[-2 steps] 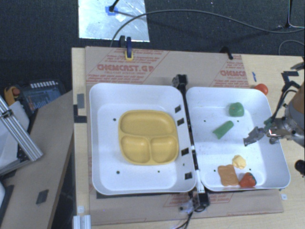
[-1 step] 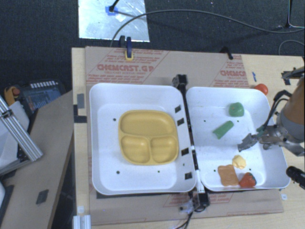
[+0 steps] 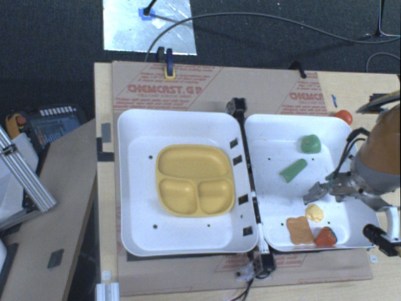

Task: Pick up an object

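Nothing lifted yet — your gripper (image 3: 313,194) hangs low in the right bin (image 3: 269,137), fingers' state unclear. Just below it lie the yellow piece (image 3: 314,213), orange slab (image 3: 300,230), red piece (image 3: 326,236).

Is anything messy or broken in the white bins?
Nothing looks broken or spilled. The yellow tray lies flat in the left bin. In the right bin, the green block, green lump, yellow piece, orange piece and red piece simply lie loose.
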Tool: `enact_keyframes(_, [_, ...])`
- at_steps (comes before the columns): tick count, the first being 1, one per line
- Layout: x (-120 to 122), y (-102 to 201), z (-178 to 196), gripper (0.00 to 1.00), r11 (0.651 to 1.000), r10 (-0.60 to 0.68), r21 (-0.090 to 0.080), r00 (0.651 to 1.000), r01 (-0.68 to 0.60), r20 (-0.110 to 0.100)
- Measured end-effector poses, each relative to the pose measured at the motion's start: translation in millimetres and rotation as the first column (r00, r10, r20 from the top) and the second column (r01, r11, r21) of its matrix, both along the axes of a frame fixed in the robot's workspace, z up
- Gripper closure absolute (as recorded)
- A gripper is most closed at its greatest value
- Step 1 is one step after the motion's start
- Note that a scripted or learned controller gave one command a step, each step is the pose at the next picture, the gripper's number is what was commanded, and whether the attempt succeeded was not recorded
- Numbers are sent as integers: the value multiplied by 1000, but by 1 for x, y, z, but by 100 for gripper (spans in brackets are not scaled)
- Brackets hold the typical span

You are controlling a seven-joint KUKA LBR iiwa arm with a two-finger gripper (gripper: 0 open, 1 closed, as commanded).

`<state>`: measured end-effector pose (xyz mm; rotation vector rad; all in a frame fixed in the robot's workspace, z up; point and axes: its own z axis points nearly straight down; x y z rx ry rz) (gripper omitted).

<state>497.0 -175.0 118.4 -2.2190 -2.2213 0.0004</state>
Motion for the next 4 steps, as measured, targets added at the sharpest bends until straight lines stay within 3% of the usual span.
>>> enact_keyframes(1, [1, -1, 13, 100, 1000, -1, -2, 1000, 1, 4])
enact_keyframes(4, [16, -5, 147, 100, 1000, 3, -3, 1000, -3, 7])
